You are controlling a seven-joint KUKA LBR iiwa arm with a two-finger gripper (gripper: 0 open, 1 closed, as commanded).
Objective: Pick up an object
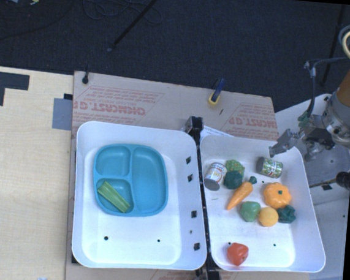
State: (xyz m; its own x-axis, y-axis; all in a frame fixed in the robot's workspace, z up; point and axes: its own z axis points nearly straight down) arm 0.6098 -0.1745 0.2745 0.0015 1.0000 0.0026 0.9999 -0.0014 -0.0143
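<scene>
My gripper (296, 147) hovers over the far right corner of the right bin (310, 241), its fingers (280, 145) spread open with nothing between them. Just below and left of it a green can (271, 168) lies on its side. Further into the bin lie a silver can (214, 175), a broccoli piece (234, 167), a carrot (239, 196), an orange pumpkin-like toy (277, 195), a green pepper (249, 210), a yellow lemon (268, 216) and a red tomato (237, 254).
The left bin (86, 232) holds a blue divided plate (141, 176) with a green vegetable (114, 196) in its front-left compartment. A black divider (197, 194) runs between the bins. A blue and yellow clamp (216, 92) sits at the cardboard's far edge.
</scene>
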